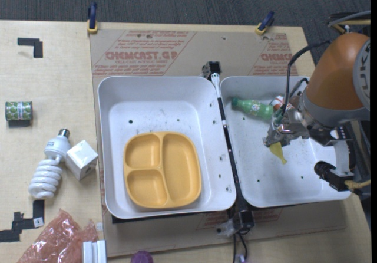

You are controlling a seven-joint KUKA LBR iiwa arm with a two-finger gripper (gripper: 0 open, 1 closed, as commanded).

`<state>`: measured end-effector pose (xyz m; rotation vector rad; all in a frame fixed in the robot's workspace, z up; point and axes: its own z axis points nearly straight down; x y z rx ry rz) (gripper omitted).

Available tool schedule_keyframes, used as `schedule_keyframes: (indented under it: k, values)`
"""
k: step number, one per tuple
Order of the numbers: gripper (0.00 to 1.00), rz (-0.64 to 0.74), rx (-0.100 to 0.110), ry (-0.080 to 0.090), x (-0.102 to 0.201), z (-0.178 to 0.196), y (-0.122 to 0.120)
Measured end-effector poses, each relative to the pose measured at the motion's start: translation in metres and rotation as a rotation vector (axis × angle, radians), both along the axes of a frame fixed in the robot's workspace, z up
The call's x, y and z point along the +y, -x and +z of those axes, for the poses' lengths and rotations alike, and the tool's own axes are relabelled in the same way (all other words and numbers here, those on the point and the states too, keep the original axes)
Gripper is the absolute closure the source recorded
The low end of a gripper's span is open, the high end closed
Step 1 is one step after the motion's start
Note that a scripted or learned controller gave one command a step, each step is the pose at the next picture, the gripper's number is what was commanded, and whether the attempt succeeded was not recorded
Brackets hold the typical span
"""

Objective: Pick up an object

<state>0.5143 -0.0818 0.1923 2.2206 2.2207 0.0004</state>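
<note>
- Hovering over the right bin (259,188): gripper (281,135) sits low in the bin's upper-middle, arm coming in from the right, orange band (336,76) above the wrist.
- Gripper state: can't tell, the view doesn't resolve it.
- Yellow object (278,152) lies just below the gripper, touching or nearly touching it; whether it is actually gripped can't be told.
- Green bottle (253,107) lies on its side near the right bin's back wall, just up-left of the gripper; a small red-and-white bit (277,102) sits at its right end.
- Left bin (112,102) holds a yellow three-compartment tray (162,169), flat, toward the front of the bin.
- Bins sit side by side, touching along the middle, on a brown board (147,49) with red print, clamped at the back by two blue-and-yellow clips (92,18).
- On the desk (53,85) left of the bins: a small green can (19,111), a white spiral bulb (49,164) just beside a white cube (81,159), a pink mesh bag (56,239) at the bottom edge, black tape marks (32,46).
</note>
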Motion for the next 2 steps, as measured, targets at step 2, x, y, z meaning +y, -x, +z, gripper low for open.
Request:
schedule_keyframes:
  k: [2]
  values:
    - [1.0,0.0,0.0,0.0,0.072,0.0,0.018]
